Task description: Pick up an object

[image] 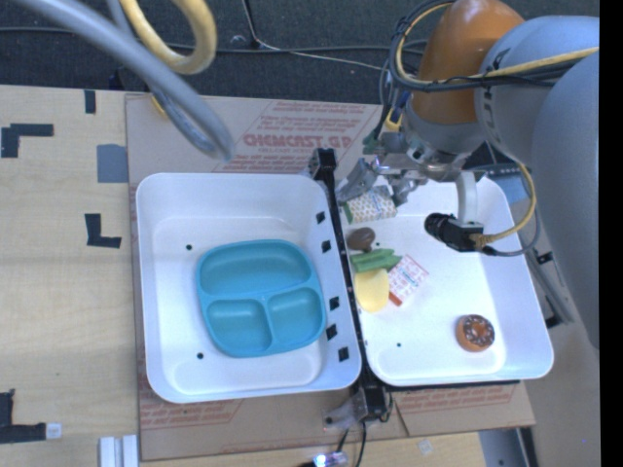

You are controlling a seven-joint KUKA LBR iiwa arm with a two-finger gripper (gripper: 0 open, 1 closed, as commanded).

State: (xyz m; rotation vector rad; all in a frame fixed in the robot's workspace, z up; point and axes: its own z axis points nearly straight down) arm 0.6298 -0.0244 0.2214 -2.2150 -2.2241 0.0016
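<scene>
Gripper at far-left corner of right bin, over a patterned packet.
Jaw state could not be told. Brown piece, green item, yellow item lay along left wall; donut near front-right corner.

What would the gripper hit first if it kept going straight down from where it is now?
Most likely the patterned packet at the far left of the right bin: the gripper hangs right over it. The brown item lies just nearer the camera. Depth is hard to judge, so the gap is unclear.
</scene>
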